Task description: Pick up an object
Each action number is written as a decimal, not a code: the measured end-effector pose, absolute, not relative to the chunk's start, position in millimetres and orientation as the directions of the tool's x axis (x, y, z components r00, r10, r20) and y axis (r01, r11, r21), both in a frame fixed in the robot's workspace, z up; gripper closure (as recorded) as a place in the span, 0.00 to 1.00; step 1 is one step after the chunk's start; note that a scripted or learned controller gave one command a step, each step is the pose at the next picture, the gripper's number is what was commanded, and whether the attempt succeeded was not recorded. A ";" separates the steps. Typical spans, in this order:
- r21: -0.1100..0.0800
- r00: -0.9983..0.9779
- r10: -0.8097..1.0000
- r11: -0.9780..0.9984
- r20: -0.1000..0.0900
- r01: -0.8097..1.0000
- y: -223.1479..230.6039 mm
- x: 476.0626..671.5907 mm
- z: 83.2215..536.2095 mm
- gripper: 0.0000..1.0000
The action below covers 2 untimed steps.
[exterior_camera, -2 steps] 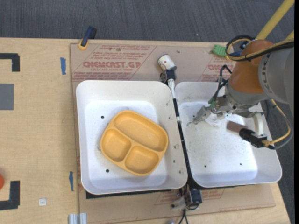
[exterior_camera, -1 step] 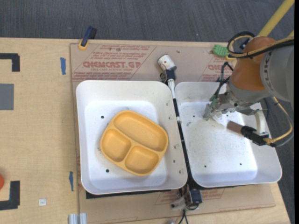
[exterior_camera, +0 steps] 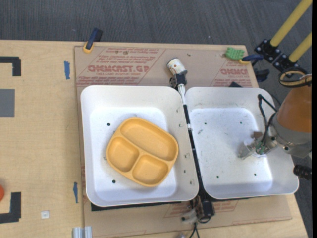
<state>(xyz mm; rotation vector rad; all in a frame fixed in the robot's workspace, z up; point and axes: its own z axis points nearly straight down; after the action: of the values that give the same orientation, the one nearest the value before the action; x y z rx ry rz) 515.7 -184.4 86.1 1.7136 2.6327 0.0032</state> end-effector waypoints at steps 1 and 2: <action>0.003 -0.586 0.810 0.586 -0.005 0.810 -220.8 518.7 177.8 1.00; 0.002 -0.788 0.616 0.788 -0.004 0.616 -177.2 513.8 87.2 1.00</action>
<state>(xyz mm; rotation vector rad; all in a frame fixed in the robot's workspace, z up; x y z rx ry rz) 513.8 -177.2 87.2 1.0221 2.9658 0.0005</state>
